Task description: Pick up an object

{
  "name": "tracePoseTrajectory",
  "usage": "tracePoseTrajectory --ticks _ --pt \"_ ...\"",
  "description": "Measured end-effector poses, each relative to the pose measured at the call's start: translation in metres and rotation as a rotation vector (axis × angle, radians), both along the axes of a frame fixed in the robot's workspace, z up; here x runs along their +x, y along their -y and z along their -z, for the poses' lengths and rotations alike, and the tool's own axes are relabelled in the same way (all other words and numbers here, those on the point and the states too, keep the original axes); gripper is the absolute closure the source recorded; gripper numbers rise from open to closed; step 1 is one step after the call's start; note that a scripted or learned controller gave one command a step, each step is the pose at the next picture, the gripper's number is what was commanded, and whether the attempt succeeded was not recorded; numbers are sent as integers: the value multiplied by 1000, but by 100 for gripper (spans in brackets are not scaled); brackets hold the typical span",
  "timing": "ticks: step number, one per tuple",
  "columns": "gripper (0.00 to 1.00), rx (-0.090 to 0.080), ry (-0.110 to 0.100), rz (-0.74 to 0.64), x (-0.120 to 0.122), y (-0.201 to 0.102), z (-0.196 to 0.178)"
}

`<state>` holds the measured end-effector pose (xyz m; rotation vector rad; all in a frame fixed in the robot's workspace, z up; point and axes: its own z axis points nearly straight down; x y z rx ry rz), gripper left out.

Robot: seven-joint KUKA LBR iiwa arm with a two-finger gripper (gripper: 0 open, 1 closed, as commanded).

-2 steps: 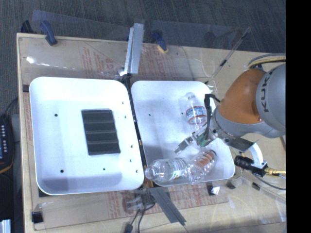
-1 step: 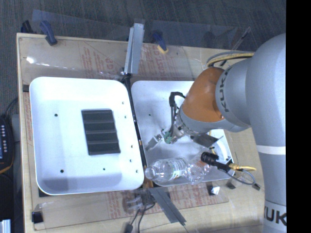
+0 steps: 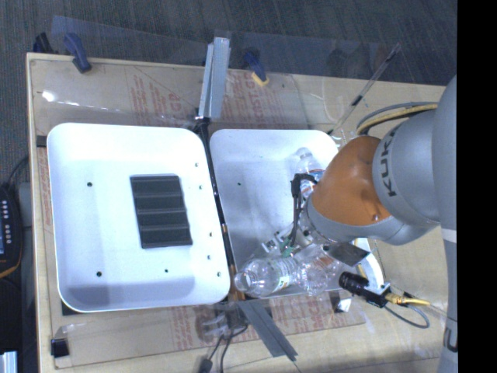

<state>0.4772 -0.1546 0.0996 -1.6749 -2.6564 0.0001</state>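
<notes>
Arm (image 3: pixel 388 185) bends low over right bin (image 3: pixel 248 185), above bottle (image 3: pixel 268 277).

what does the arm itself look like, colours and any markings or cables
The arm is smooth and rounded, grey, with a broad orange band above the wrist. Dark KUKA lettering runs along the grey casing beside the band. Thin black cables hang along the wrist toward the gripper.

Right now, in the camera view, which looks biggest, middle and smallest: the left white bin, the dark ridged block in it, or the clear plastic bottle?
1. Left white bin, biggest.
2. Dark ridged block and clear plastic bottle look close in size; the bottle is partly hidden under the arm, so I won't rank them.
</notes>
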Motion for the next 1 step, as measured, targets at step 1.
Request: tracePoseTrajectory --ticks 1 --pt "0 -1 0 343 57 24 8"
